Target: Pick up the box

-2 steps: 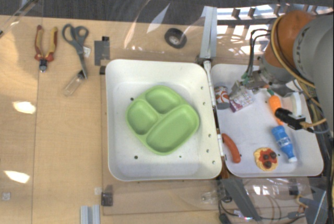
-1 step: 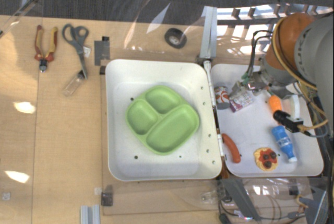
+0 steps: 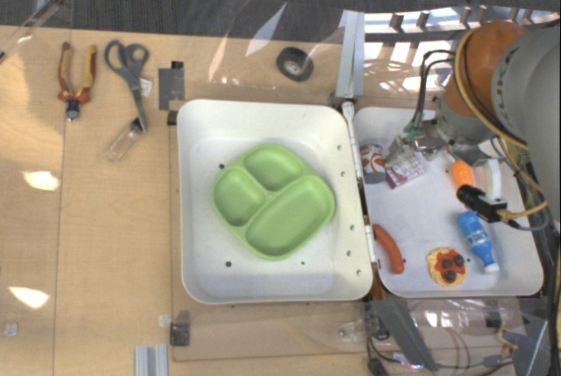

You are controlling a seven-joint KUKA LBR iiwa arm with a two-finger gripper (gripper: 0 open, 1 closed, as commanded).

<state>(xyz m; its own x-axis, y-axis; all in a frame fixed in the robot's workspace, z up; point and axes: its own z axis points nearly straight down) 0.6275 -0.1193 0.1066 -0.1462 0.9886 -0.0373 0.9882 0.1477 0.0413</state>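
Camera view: small white-and-purple printed box (image 3: 405,166) lies tilted at the right white bin's (image 3: 412,269) upper left, beneath the claw (image 3: 419,136). Claw opening: cannot tell. Best descend squarely over the box's narrow sides.

The gripper (image 3: 419,138) stands low over the far left part of the right bin (image 3: 526,282), with the box (image 3: 405,166) touching it just below-left. Nearer to the camera from the gripper, the white floor is free, until the sausage (image 3: 389,247) and the small pizza (image 3: 447,267). To its right, the blue bottle (image 3: 479,241) and an orange piece (image 3: 461,172) block the way. Far to its left, the green plate (image 3: 273,201) fills the middle of the left bin (image 3: 197,278).
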